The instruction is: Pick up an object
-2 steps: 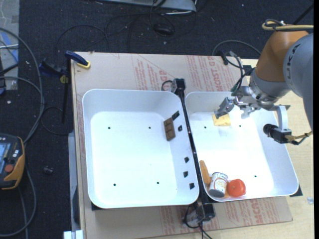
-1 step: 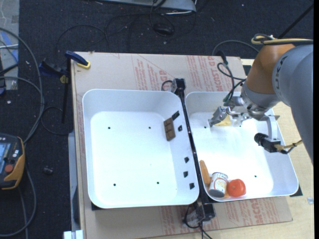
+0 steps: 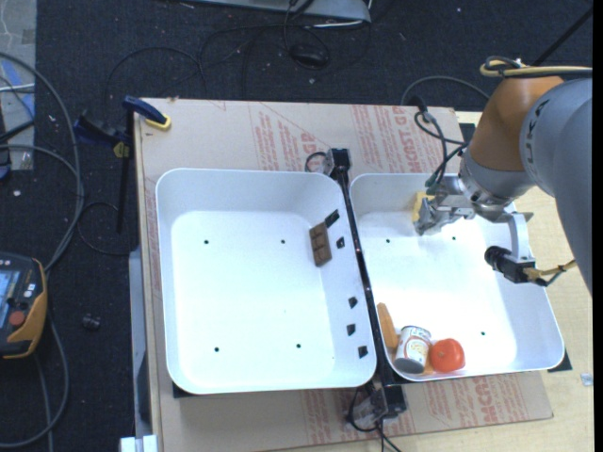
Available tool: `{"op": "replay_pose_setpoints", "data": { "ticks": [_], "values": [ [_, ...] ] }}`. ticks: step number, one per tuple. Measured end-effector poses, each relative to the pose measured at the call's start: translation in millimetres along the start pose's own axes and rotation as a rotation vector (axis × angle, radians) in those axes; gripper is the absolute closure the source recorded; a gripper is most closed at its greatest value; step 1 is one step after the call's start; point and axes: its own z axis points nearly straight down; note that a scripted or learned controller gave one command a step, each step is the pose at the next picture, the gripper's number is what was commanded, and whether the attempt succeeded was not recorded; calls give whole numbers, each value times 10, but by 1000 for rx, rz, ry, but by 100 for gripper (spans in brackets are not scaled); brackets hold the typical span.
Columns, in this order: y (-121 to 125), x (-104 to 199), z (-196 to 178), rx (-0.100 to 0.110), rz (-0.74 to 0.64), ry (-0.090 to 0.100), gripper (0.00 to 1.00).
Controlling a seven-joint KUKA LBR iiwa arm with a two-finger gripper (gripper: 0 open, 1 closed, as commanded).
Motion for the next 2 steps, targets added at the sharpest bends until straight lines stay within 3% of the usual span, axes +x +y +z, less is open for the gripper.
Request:
{"op": "replay_pose_setpoints", "data": {
  "ticks": [2],
  "values": [
    [17,-17,-870,-2,1,0,100]
  ]
}}
